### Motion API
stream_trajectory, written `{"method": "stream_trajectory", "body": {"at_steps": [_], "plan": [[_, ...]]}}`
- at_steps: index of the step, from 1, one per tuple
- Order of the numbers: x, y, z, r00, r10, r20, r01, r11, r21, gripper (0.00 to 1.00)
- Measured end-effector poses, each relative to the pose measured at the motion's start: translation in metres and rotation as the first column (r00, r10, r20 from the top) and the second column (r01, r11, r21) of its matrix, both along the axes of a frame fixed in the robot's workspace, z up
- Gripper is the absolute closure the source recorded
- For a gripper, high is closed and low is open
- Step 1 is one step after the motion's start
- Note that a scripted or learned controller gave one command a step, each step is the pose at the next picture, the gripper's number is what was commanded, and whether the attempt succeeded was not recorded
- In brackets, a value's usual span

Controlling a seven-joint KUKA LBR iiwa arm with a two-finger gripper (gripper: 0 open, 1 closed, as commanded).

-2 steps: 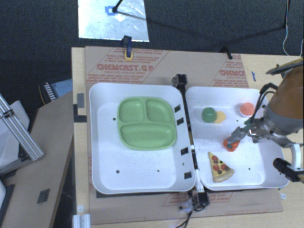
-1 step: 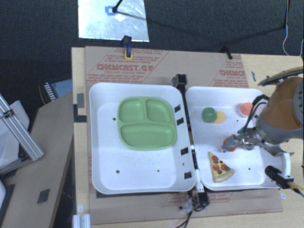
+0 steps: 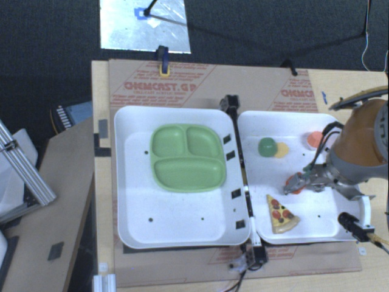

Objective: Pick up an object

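In the right-hand shallow white bin [image 3: 316, 227], a toy pizza slice with red pepperoni [image 3: 281, 213] lies nearest. Just beyond it, the gripper [image 3: 293, 185] hangs low over something small and red; whether its fingers are parted or closed cannot be told. Farther back sit a green ball [image 3: 267, 146], touching a yellow piece [image 3: 281, 151], and an orange disc [image 3: 314, 140]. The left-hand white bin [image 3: 130, 221] holds a pale green divided plate [image 3: 187, 157].

A brown bench [image 3: 200, 78] (its board printed with red lettering) carries two white bins side by side: the left bin [image 3: 130, 218] and the right bin [image 3: 316, 224]. A yellow clamp [image 3: 164, 62] sits at its far edge.
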State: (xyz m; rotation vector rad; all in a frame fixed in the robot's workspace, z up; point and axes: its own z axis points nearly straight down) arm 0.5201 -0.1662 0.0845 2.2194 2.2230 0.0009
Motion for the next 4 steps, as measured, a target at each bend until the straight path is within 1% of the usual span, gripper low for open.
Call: {"method": "stream_trajectory", "body": {"at_steps": [1, 2, 3, 4], "plan": [[0.001, 0.000, 0.011, 1.000, 0.001, 0.002, -0.001, 1.000, -0.001, 1.00], [0.002, -0.001, 0.075, 1.000, 0.002, 0.006, -0.002, 1.000, -0.002, 1.00], [0.003, -0.008, 0.137, 1.000, 0.002, 0.007, -0.002, 1.000, -0.003, 1.00], [0.008, -0.003, 0.182, 1.000, 0.004, 0.006, -0.004, 1.000, -0.002, 1.00]]}}
